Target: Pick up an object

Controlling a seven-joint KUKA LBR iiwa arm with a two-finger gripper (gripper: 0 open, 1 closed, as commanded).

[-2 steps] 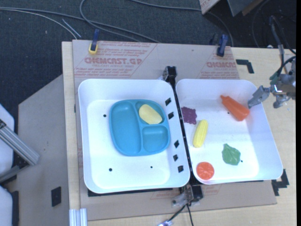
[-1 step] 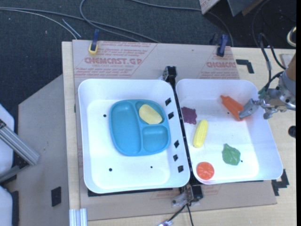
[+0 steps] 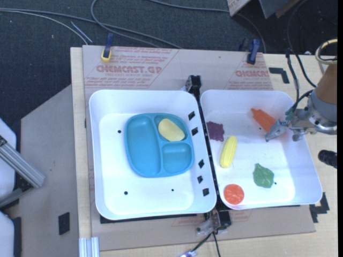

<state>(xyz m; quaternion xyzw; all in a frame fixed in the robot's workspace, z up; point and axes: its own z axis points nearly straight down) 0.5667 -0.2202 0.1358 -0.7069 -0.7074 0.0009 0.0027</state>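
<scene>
Target thing: the orange, carrot-shaped plastic toy (image 3: 262,119) lies in the right white bin (image 3: 300,167), toward its far right part.
Long axis: it runs slantwise, from upper left down to lower right, with the lower end pointing at the gripper.
Direction from fingers: the two-finger gripper (image 3: 283,130) sits just beside that lower end; the toy lies up and to the left of the fingertips.
Finger state: spread open, nothing between them; one fingertip (image 3: 271,134) appears to touch or nearly touch the toy, though contact is hard to judge.
Judgement: a short shift up-left, jaws across the slant, seems needed.
Neighbours: purple soft-looking piece (image 3: 215,130), yellow corn cob toy (image 3: 229,151), green lumpy toy (image 3: 263,176), well apart.
Cut off: the arm's upper part leaves the frame.
</scene>
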